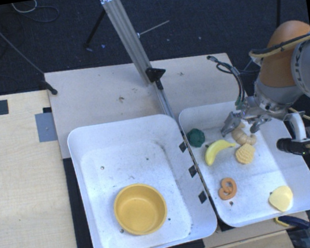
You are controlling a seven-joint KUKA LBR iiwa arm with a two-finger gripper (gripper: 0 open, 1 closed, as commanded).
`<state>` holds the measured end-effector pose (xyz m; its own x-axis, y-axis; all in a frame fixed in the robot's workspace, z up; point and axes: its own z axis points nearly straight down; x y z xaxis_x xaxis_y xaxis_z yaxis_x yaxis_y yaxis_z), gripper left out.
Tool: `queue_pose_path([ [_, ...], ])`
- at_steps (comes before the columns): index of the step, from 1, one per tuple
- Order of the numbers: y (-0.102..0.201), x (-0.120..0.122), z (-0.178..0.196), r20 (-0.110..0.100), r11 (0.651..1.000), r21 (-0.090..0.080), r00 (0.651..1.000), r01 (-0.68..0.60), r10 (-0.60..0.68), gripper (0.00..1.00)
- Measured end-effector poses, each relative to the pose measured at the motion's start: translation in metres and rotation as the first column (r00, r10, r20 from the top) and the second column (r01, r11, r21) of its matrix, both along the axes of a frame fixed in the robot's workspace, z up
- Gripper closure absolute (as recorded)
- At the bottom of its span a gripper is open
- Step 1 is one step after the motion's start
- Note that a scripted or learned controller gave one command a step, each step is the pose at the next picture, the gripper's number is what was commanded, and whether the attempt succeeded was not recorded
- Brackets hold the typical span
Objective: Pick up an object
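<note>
A dark carpeted floor (200, 2) lies at the far side, with thin cables and a tripod leg (15, 49) crossing it on the left. A ridged aluminium rail (130, 40) slants down onto a pale bench top (103, 93). On the left sits a light wooden table (20, 194) marked with grey-blue patches (44, 126)
</note>
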<state>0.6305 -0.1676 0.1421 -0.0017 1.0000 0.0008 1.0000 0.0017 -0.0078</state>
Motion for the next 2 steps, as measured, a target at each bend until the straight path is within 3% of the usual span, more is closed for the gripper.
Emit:
queue_pose_path([
  [1, -0.0006, 0.0014, -0.0506, 0.01, 1.0, -0.005, 1.0, 0.0, 0.0, 0.0],
  [2, 0.0014, 0.0006, -0.0414, 0.004, 1.0, 0.0, 1.0, -0.001, 0.001, 1.0],
])
